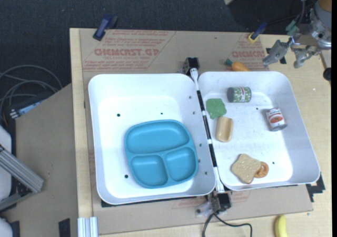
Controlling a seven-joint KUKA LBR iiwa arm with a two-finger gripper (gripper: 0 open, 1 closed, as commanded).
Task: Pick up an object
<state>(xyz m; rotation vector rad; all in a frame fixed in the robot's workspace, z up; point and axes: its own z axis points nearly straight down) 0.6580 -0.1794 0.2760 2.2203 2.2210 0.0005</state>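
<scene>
My gripper hangs open above the bench just past the right bin's far right corner, with nothing between its fingers. Inside that bin lie a green-patterned can on its side, a flat green piece, a tan block, a red-labelled can, a slice of toast and a small orange ring touching the toast. The green can is the object closest to the gripper, lying nearer and to its left.
The left bin holds a blue divided plate. An orange item lies on the board behind the right bin. Clamps grip the board's far edge. A yellow object rests at the near right.
</scene>
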